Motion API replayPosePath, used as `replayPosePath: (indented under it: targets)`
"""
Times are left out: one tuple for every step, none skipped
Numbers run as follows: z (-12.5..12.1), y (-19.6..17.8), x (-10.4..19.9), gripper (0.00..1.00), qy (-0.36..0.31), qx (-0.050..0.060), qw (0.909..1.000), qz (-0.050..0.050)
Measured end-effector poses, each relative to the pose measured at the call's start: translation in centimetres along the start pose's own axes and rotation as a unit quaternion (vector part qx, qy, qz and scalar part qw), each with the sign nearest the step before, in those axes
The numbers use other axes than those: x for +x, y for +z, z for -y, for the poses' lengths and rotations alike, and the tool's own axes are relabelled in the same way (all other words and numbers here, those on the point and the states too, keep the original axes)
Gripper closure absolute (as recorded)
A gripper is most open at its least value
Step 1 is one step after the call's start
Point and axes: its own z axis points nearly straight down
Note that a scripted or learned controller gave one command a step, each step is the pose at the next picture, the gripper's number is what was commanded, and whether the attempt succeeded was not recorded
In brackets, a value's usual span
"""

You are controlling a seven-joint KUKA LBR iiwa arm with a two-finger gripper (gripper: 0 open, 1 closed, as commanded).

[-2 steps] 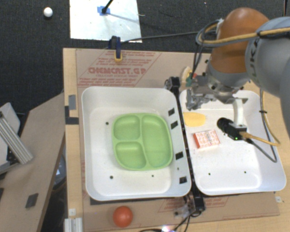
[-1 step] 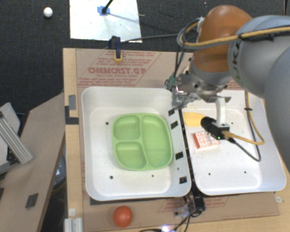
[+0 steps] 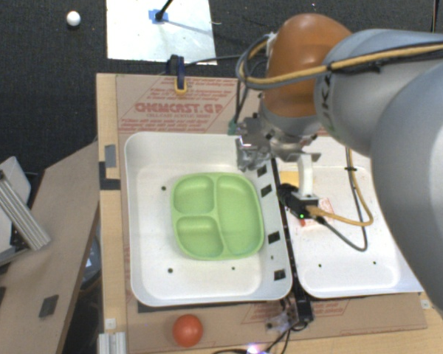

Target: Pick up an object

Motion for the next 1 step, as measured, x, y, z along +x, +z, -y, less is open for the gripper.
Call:
replayPosePath:
  targets:
    - [-0.03,-0.04,-0.25,0.00,0.002,0.000,1.0000,0.000]
